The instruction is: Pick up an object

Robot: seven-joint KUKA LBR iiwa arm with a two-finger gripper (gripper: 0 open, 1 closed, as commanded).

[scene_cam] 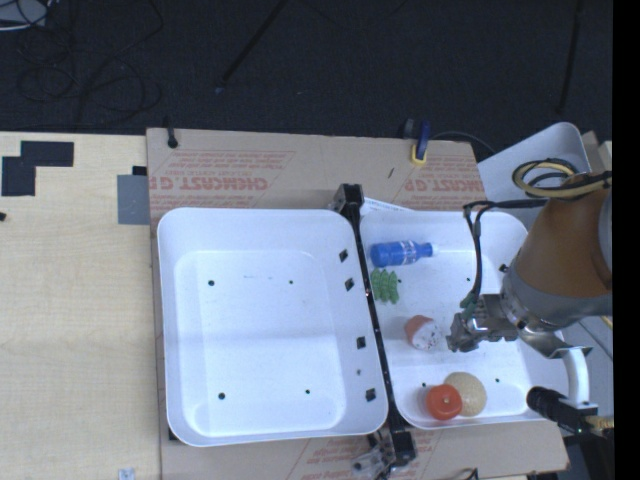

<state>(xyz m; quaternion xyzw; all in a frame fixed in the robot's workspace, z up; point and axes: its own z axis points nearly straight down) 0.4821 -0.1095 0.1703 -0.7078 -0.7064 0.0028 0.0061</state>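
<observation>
The gripper (466, 334) hangs low inside the right bin (503, 236), at the end of the grey arm (560, 268) that reaches in from the right. It is a small dark clump seen from above, and I cannot tell whether it is open or closed; nothing shows clearly held in it. Just to the left of the gripper, nearly touching it, lies a small white and red object (422, 333) on the bin floor. Below the gripper, toward the near edge of the bin, sit an orange-red ball (443, 402) and a tan round thing (468, 392), side by side and touching. Up and to the left of the gripper is a small green toy (385, 286), close to the bin's left wall. Farther up lies a blue bottle (400, 253) on its side. Past the dark divider (365, 308), well left of the gripper, is the left bin (170, 268). Both bins rest on a cardboard sheet (250, 173).
</observation>
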